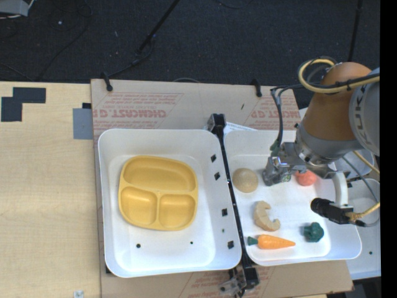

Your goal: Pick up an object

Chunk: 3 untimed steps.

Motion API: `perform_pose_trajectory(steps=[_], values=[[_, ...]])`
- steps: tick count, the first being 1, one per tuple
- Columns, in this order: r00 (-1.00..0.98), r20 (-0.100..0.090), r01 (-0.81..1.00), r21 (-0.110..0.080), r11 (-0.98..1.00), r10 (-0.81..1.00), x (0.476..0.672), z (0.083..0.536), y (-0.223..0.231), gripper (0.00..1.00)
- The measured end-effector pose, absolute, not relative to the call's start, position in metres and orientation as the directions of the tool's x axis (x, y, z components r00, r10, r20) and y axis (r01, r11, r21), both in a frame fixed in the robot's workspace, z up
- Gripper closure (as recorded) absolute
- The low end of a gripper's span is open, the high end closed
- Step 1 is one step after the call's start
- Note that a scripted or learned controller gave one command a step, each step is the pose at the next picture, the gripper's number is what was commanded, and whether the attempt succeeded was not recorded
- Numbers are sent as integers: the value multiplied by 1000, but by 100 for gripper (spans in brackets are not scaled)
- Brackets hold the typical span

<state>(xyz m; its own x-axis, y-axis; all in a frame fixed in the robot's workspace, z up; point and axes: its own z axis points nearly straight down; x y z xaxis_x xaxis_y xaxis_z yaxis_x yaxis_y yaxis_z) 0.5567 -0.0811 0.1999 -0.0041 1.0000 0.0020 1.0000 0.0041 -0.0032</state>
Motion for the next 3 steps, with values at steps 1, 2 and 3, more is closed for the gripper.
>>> perform_pose_trajectory(steps=[1, 2, 3], values=[[-5, 2, 1000, -3, 5, 1000, 570, 194, -26, 100], [-4, 0, 1000, -2, 4, 1000, 581, 207, 17, 100], [-5, 1, 1000, -1, 5, 1000, 598, 220, 74, 100]])
